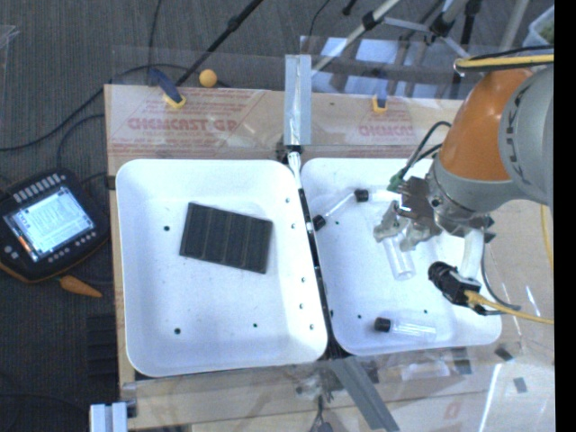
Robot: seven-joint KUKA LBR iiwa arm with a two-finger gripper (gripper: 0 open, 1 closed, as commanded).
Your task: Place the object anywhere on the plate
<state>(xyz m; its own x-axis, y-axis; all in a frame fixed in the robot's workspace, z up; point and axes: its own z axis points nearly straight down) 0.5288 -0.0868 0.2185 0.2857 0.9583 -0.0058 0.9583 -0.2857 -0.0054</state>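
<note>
The gripper (400, 232) is hovering in the right bin (360, 318) with its clear fingers apart around nothing, so it should be dropping squarely over the tube (409, 328) lying just below it before carrying it left to the plate (226, 238).

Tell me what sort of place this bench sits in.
Probably a robotics lab or test cell: a handheld control pendant with a lit screen lies on the floor, tripod legs and cables crowd the background, and two shallow white bins sit on a bench under a grey-and-orange arm.
</note>
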